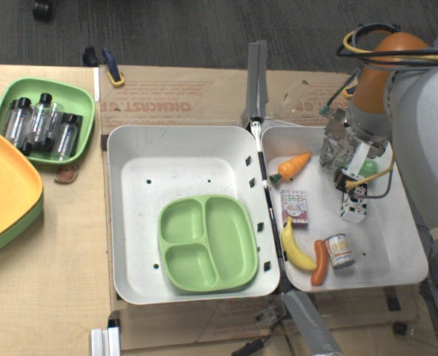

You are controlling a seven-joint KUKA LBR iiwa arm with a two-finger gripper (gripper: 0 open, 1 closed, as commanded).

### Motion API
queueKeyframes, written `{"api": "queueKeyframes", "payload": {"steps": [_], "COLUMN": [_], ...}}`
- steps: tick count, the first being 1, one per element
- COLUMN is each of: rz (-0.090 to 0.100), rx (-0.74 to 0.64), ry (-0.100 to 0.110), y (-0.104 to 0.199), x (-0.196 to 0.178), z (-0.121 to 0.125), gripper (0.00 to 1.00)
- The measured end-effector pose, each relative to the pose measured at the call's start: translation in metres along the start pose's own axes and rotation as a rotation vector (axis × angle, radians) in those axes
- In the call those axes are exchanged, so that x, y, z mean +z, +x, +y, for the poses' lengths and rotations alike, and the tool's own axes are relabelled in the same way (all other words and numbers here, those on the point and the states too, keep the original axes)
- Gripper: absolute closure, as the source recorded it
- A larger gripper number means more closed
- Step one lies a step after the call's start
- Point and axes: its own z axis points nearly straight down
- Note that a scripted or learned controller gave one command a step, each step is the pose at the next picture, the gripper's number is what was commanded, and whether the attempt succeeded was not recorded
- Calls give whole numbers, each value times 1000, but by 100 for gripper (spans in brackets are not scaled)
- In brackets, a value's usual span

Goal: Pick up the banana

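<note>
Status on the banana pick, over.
Gripper at far end of right bin, well apart from banana. Banana lying by bin's left wall, not picked. Small box just beyond it, sausage beside its near tip.

banana (296, 248) — yellow, curved | lying flat | right bin — front-left, by the bin's left wall

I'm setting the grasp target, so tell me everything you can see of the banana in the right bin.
The banana is yellow, smooth and unpeeled, and looks like a plastic toy. It lies flat on the floor of the right bin, close along the bin's left wall. It is curved: its upper tip points at the small pink carton, and its lower end bends right, next to the orange-red sausage. I cannot tell whether it touches either. Nothing lies on it.
</note>
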Motion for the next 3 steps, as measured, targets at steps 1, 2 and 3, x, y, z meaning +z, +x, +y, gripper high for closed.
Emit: {"api": "queueKeyframes", "payload": {"steps": [1, 2, 3], "rz": [-1, 1, -2], "rx": [459, 659, 653], "ry": [1, 5, 6], "y": [18, -82, -81], "x": [1, 0, -9], "z": [-11, 26, 25], "gripper": [100, 100, 100]}}
